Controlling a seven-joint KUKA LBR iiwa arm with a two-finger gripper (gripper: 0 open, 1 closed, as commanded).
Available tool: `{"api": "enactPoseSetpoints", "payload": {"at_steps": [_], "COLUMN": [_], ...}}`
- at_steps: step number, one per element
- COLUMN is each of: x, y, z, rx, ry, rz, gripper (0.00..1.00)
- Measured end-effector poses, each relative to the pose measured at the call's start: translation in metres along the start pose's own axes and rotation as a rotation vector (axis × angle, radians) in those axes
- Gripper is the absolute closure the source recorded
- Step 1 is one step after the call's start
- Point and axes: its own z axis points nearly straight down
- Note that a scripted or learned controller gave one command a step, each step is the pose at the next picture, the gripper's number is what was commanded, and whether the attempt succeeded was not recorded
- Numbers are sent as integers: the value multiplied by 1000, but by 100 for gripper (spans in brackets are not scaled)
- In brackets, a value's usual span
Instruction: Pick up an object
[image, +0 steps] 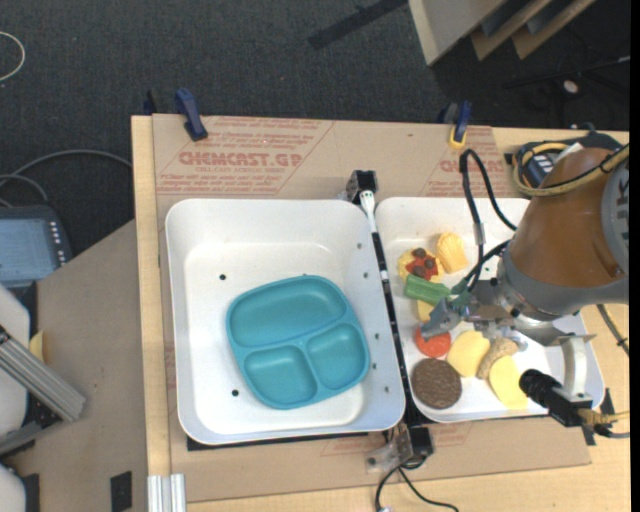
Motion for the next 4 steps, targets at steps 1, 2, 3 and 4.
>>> {"api": "enactPoseSetpoints", "payload": {"at_steps": [1, 2, 3, 4], "x": [-16, -39, -35, -35], "y": [1, 0, 53, 51], "z": [0, 59, 101, 89], "rx": [-5, 1, -10, -9], "ry": [-2, 0, -2, -3], "rz": [-2, 0, -6, -3], "gripper": [0, 0, 0, 100]}}
